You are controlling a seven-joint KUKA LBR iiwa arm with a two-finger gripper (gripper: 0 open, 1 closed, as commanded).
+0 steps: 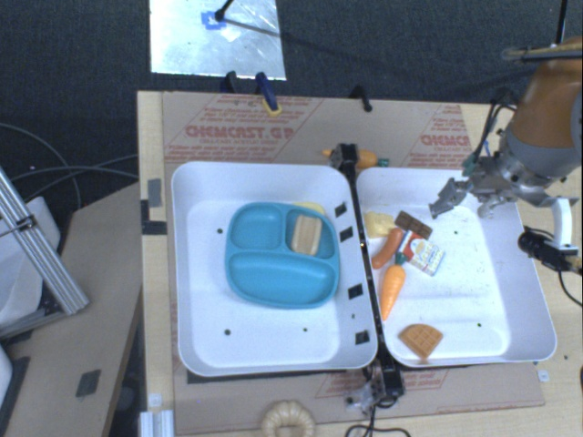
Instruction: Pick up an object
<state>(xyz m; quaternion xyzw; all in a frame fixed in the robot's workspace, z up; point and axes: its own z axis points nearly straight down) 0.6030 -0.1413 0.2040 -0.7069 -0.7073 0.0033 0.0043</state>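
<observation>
Camera view: cardboard (239, 131) reads "CHEMCAST GP"; fingers (469, 198) spread apart, holding nothing.

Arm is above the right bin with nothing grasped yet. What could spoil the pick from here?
The carrots, brown block and small packet lie bunched together, so the gripper could nudge neighbours or grab two. The waffle sits near the right bin's front wall, probably awkward to close on.

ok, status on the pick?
Gripper open, nothing held, over right bin's upper part. Nearest targets: brown block, carrots, small packet, waffle, all lying loose. Nothing blocking.
</observation>
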